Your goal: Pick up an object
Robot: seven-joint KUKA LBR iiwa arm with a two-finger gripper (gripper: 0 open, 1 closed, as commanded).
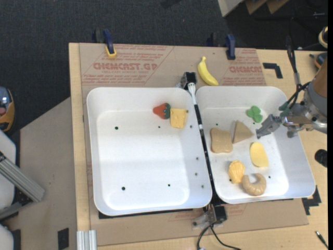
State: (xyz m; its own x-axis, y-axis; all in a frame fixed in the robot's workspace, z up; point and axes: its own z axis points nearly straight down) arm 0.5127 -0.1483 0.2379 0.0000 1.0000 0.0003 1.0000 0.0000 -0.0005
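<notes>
Gripper (263,127) sits over the right bin (291,189), reaching in from the right edge of my feed, its tip low near the bin's upper middle. I cannot tell from this angle whether the claw is released or clenched, and I see no object in it. Candidate objects in the right bin: a green piece (254,113) just above and left of the tip; a tan wedge (240,132) just left of the tip, leaning against a tan bread-like slice (221,140); a yellow oval (258,154) below the tip, near but apart from it; a yellow ridged piece (236,171) lower down; and a beige curled piece (253,185) touching or nearly touching the ridged one near the bin's front wall. Left bin (104,113) holds two items close together near its upper right corner: a red piece with a green top (162,110) and a yellow block (178,118), touching or just beside each other. A banana (207,73) lies outside both bins on the brown board (130,64), just above the seam between them. Two blue clamps (109,42) hold the board's far edge.
</notes>
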